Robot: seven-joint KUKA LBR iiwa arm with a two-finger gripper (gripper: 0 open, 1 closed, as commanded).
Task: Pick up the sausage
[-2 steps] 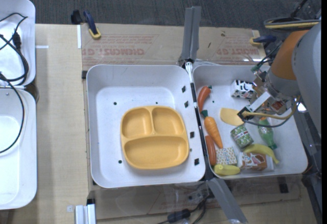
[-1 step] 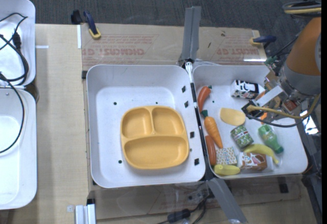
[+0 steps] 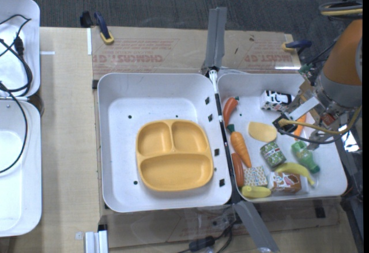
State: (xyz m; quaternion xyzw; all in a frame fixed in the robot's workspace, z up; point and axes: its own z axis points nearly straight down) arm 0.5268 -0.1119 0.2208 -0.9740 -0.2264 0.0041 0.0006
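sausage (image 3: 237, 169) lies in right bin (image 3: 253, 87), by its left wall, just under the carrot (image 3: 240, 148) | gripper (image 3: 297, 126) hangs over the bin's right side, apart from sausage; open or closed: cannot tell | yellow plate (image 3: 174, 155) in left bin (image 3: 115, 131)

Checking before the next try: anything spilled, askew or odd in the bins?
Nothing stands out. The yellow divided plate sits flat in the left bin. The toy food, including the sausage, lies inside the right bin, none over the rim.
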